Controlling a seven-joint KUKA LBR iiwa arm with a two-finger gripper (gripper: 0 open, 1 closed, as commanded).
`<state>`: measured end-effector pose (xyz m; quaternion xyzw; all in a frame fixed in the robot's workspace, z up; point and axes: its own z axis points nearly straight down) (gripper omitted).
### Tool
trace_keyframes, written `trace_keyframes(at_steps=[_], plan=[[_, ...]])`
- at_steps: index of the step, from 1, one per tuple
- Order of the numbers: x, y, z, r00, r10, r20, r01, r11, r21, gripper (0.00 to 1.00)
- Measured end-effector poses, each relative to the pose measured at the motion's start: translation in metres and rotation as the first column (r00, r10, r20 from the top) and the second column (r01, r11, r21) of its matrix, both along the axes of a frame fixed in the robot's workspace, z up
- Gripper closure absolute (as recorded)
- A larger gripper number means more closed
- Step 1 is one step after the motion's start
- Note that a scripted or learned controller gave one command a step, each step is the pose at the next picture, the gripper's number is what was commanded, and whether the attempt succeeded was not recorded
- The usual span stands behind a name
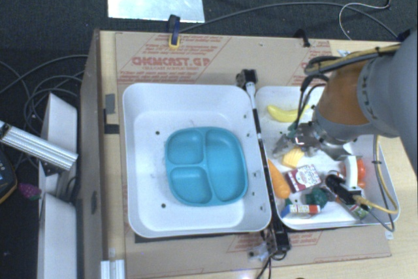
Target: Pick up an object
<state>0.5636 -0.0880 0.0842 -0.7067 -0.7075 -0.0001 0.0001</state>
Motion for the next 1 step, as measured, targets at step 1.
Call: trace_keyframes(at_steps=[1], plan=[[0.0008,0.0001,0.0105,1.000,0.001,0.002,-0.001,1.000,0.000,1.00]])
